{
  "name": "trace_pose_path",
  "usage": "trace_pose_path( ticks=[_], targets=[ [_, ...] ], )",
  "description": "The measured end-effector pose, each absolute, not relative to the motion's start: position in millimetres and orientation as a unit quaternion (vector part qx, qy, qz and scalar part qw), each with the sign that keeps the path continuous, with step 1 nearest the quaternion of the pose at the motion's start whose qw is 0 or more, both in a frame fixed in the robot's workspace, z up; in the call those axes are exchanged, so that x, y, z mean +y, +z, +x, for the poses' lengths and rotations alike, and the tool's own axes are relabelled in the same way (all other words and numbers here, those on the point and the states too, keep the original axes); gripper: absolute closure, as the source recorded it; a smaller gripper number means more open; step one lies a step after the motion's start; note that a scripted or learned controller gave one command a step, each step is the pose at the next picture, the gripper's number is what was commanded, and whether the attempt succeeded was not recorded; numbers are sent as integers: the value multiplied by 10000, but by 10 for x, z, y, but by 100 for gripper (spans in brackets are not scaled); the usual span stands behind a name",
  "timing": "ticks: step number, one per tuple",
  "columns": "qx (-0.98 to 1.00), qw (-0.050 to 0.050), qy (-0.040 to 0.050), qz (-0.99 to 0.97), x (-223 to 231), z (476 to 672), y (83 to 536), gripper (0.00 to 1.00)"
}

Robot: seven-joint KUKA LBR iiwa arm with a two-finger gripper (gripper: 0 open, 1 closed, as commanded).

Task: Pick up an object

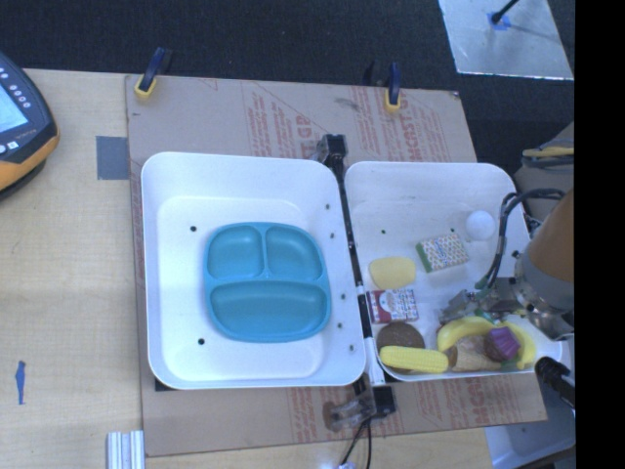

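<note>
The right bin (410, 179) holds several small objects. A white ball (479, 225) lies near its right wall, with a green-and-white box (442, 252) beside it. A pale yellow block (392, 271) and a red-and-white carton (393, 306) sit toward the left wall. Along the front lie a brown round piece (400, 336), a yellow corn cob (413, 361), a banana (463, 330) and a purple piece (503, 342). My gripper (480, 306) reaches in from the right, low over the banana and next to the purple piece. Nothing is visibly held in it.
The left bin (171, 262) carries a blue divided plate (266, 281). A black clamp (333, 148) and a divider rail run between the bins. A yellow-and-grey handset (18, 115) lies at the bench's far left. A black cable (505, 233) loops by the arm.
</note>
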State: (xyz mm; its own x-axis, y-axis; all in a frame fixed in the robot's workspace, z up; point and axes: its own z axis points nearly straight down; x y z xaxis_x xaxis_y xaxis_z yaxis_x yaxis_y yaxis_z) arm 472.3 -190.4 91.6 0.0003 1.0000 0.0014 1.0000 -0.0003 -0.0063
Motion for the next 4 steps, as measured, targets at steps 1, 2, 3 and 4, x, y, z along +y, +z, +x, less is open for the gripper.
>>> trace_pose_path(
  ticks=[1, 2, 3, 4],
  targets=[
    [-7114, -6, -9, -7028, -1402, 5391, 922, 0],
    [-7097, -36, -11, -7045, -1767, 6290, 933, 0],
    [-7088, 37, 22, -7054, -1351, 5790, 914, 0],
    [-7103, 4, 2, -7039, -974, 6063, 921, 0]
  ],
)
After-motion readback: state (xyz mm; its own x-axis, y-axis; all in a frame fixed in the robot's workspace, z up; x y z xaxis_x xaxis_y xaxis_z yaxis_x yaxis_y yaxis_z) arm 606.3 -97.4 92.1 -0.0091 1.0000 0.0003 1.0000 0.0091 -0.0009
